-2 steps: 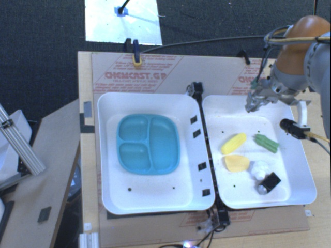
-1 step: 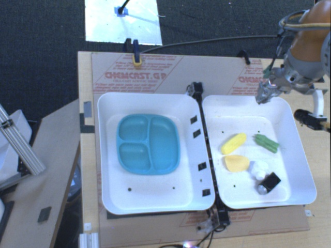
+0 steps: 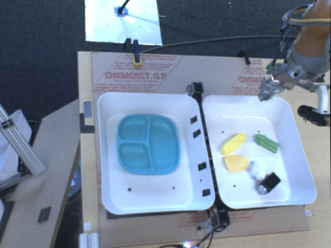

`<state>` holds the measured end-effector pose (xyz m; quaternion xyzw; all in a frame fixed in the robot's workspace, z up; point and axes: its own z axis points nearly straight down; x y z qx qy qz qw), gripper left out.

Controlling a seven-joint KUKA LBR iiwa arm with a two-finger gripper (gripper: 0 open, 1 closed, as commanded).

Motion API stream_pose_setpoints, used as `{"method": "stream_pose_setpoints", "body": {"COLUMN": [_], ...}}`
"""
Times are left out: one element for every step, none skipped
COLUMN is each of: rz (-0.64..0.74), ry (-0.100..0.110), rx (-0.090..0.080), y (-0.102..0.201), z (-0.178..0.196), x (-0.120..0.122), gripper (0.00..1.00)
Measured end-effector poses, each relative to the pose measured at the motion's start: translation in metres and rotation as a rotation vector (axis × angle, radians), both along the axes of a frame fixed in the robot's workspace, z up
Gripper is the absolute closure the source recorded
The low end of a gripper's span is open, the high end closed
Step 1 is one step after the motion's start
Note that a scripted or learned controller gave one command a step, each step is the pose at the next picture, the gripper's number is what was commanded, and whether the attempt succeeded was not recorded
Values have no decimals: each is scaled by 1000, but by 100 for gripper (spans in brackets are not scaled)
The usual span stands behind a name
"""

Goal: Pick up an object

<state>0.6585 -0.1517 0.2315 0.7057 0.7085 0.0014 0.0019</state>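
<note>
The right bin holds a yellow corn-like piece, a green piece, a yellow-orange wedge, a small white object and a black block with a grey end. My gripper hangs above the bin's far right corner, well away from all of these. Nothing shows between its fingers, and I cannot make out how they stand.
The left bin carries a blue divided plate. A black hinge strip runs between the two bins. A shiny sheet lies on the dark floor beyond the bench.
</note>
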Motion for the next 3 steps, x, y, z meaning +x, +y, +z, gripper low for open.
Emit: {"method": "stream_pose_setpoints", "body": {"rz": [4,5,5], "ry": [3,3,3], "rx": [2,2,3], "y": [47,91,138], "z": [-2,4,11], "x": [-20,-32,-41], "gripper": [100,100,100]}}
